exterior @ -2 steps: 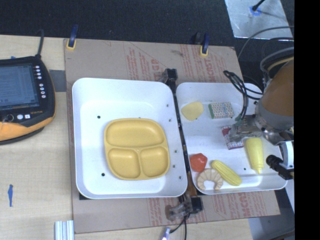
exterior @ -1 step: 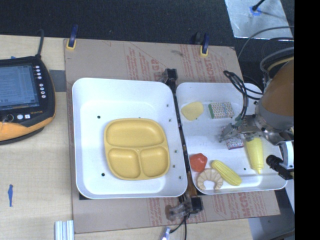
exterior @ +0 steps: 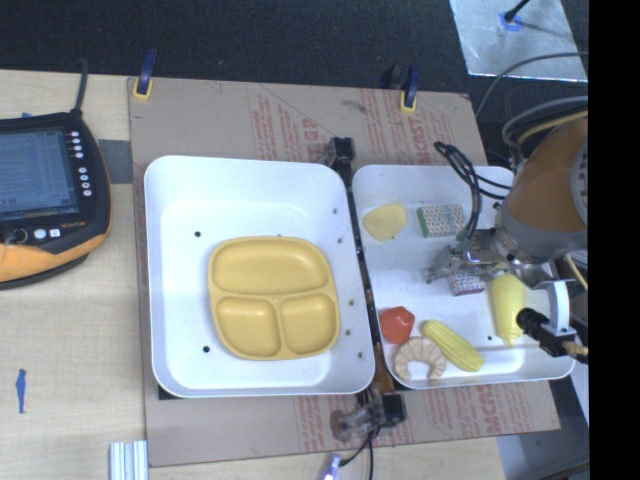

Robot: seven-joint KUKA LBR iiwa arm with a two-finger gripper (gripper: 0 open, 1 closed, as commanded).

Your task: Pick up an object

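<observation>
The gripper [exterior: 447, 265] sits low in the right bin [exterior: 400, 183], beside a small patterned block [exterior: 467, 284]; whether its jaws are open or closed I cannot tell, and nothing is visibly held. To grasp well, it should centre over 1 item, clear of neighbours and the bin wall, then close. That bin holds the candidates — a pale yellow piece [exterior: 384, 221], a speckled sponge [exterior: 441, 218], a red piece [exterior: 397, 321], a shrimp [exterior: 420, 360], corn [exterior: 452, 345] and a yellow bottle-like item [exterior: 507, 307]. The left bin [exterior: 180, 268] holds 1 yellow 3-compartment tray [exterior: 272, 296].
</observation>
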